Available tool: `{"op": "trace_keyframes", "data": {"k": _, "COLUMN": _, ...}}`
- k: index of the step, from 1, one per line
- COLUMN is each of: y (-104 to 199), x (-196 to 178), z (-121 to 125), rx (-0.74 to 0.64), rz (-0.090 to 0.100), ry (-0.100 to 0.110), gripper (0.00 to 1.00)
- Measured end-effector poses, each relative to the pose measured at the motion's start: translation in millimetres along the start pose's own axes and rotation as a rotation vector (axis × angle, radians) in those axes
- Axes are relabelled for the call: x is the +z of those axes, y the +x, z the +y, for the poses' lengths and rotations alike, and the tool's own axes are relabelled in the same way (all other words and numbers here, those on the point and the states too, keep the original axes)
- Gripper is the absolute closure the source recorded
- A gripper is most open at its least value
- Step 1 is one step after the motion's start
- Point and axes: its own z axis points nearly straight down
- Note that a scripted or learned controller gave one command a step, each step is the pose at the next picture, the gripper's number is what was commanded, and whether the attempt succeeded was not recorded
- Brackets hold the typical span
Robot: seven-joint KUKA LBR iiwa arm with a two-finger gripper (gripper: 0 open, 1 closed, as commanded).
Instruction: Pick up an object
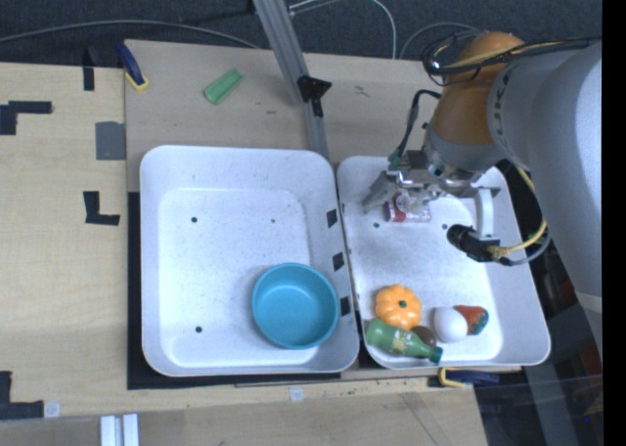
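My gripper (405, 201) hangs low over the upper left part of the right bin (518, 332). A small red and clear piece (398, 210) shows right beneath it; I cannot tell if that is a loose object or part of the gripper. At the bin's front edge lie an orange pumpkin (398, 305), a green bottle (399, 339) and a white and red object (458, 322), all well apart from the gripper. A blue bowl (293, 304) sits at the front right of the left bin (171, 239).
The grey arm with its orange band (469, 107) covers the right bin's upper right corner. A slanted grey pole (279, 23) stands behind the bins. A green block (222, 86) lies on the bench at the back. Cables loop near the arm.
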Motion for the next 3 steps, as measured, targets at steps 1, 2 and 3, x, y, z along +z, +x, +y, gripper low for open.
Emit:
{"op": "trace_keyframes", "data": {"k": 1, "y": 1, "x": -13, "z": 1, "rx": -0.001, "rz": 0.001, "ry": -0.004, "gripper": 1.00}}
{"op": "trace_keyframes", "data": {"k": 2, "y": 0, "x": -59, "z": -6, "rx": 0.001, "rz": 0.001, "ry": -0.010, "gripper": 1.00}}
{"op": "trace_keyframes", "data": {"k": 3, "y": -1, "x": -123, "z": -5, "rx": 0.000, "rz": 0.000, "ry": -0.013, "gripper": 1.00}}
